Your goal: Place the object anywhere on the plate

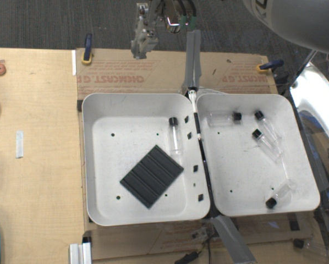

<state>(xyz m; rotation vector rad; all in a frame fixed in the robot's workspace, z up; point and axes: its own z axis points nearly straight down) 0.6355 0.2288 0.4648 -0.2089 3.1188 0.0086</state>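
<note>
Lying in the left bin (98, 202) is a dark ridged plate (152, 176), and a clear tube (175, 135) (black cap on top) rests just beside it. Up high behind the bins, the gripper (140, 52) hangs holding nothing. The right bin (302, 164) has more tubes (266, 139).

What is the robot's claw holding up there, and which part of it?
Nothing shows between its fingers. The gripper hangs above the cardboard behind the bins, while a clear vial lies in the left bin beside the dark plate.
</note>
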